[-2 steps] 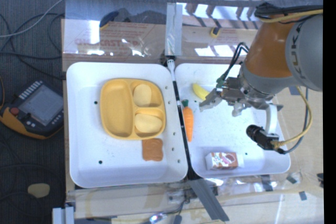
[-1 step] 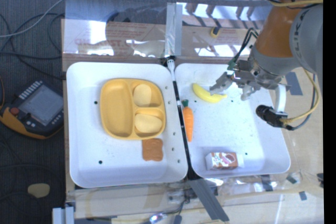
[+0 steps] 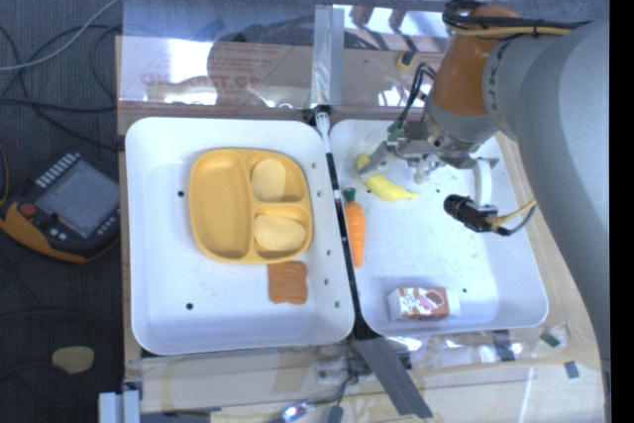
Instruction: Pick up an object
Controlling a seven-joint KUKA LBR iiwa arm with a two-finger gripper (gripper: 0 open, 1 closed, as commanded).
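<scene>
The grey arm with its orange band reaches into the right-hand shallow white bin (image 3: 515, 292), and the two-finger gripper (image 3: 411, 158) hangs at the bin's far left corner, just above a small curved yellow banana-shaped toy (image 3: 389, 189). From this slanted view one cannot tell how wide the jaws stand, nor whether anything lies between them; the banana seems to rest on the bin floor, just beside the gripper's tip.

Judging from this, the step in hand is closing on the banana. To do it well, the gripper should straddle the fruit across its narrow width — not along its curve — and settle low before closing. The orange plastic carrot (image 3: 355, 231) against the dividing wall lies near, so the descent ought to stay clear of it — and of the wall.
</scene>
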